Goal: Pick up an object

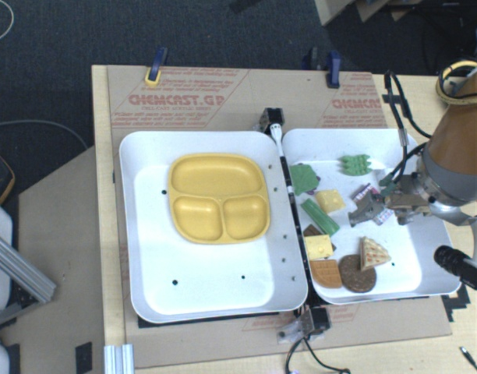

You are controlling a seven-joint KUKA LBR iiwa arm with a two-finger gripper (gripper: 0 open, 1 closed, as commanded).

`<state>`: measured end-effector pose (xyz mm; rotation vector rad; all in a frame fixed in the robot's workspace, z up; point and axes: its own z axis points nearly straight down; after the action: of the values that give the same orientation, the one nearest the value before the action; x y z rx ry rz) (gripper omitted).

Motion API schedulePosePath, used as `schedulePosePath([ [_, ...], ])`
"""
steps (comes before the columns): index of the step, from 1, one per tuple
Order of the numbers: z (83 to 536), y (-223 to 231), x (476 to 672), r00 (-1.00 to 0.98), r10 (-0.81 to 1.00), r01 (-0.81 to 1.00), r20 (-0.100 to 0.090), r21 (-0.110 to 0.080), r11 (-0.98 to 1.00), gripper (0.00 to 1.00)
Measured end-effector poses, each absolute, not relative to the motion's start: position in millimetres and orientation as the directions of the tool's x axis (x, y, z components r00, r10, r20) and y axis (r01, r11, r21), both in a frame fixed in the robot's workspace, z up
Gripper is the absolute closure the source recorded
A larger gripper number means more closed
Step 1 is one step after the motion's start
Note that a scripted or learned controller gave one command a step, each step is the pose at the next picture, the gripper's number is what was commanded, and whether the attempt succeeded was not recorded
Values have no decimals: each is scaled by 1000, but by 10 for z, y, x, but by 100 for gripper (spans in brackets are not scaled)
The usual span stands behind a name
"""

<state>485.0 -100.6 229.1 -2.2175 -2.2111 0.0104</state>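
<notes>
Over the right white bin (425,283) I hold the two-finger gripper (369,209), grip state unreadable, above loose toy food; nearest candidates: tan wedge (373,252), green strip (319,216), presumably scattered for easy picking.

A dark blue-grey carpeted floor (106,22) surrounds the pale wooden bench (114,287), with a thin cable (6,6) looping at upper left. Brown printed cardboard (223,92) (clamped at its far edge) covers the benchtop under even light.
</notes>
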Motion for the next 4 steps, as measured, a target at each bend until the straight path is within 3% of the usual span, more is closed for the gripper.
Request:
schedulePosePath([
  [1,2338,-1005,4873,0,1000,1000,1,-1,0,0],
  [3,1137,-1060,4873,1,1000,1000,2,-8,-1,0],
  [4,901,-1095,4912,5,1000,1000,-6,12,-5,0],
])
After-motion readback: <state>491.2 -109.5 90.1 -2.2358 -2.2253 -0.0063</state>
